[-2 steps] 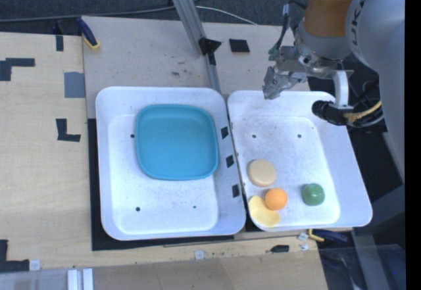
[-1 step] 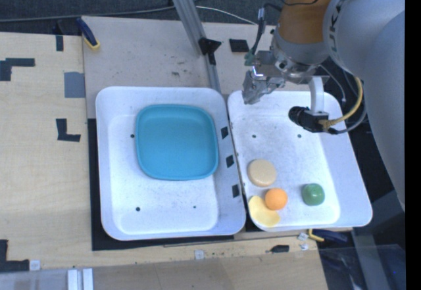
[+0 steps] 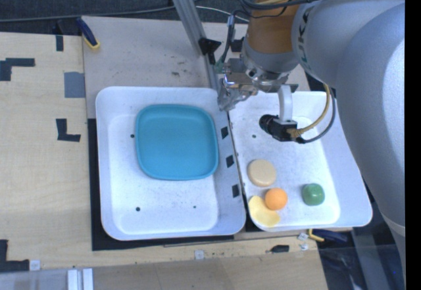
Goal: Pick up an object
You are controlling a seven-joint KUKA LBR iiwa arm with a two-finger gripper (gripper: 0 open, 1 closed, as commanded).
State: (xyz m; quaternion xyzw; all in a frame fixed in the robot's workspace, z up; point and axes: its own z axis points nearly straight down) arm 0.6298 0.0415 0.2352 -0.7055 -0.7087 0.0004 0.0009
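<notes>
— Over on the left, what's in that bin?

— The left bin [image 3: 112, 150] holds a blue plate [image 3: 176, 142], lying flat toward its far side and nearer the wall it shares with the right bin [image 3: 329, 157].

— And the right one?

— Four small things, all at its near end. A tan disc [image 3: 262, 172] lies by the left wall. Just nearer than it sits an orange ball [image 3: 275, 199], touching a yellow piece [image 3: 262, 215] that lies in the near left corner. A green ball [image 3: 313, 194] rests to the right of the orange one, apart from it.

— Where's the gripper [image 3: 230, 93]?

— At the far end, over the seam between the two bins, by the right bin's far left corner. The arm [image 3: 355, 32] comes in from the right, and its orange band [image 3: 283, 6] sits just above the wrist.

— Open or closed?

— I cannot tell; the wrist hides it from this angle.

— How close is it to the small things?

— Well apart. They all lie on the bin floor at the opposite end.
</notes>
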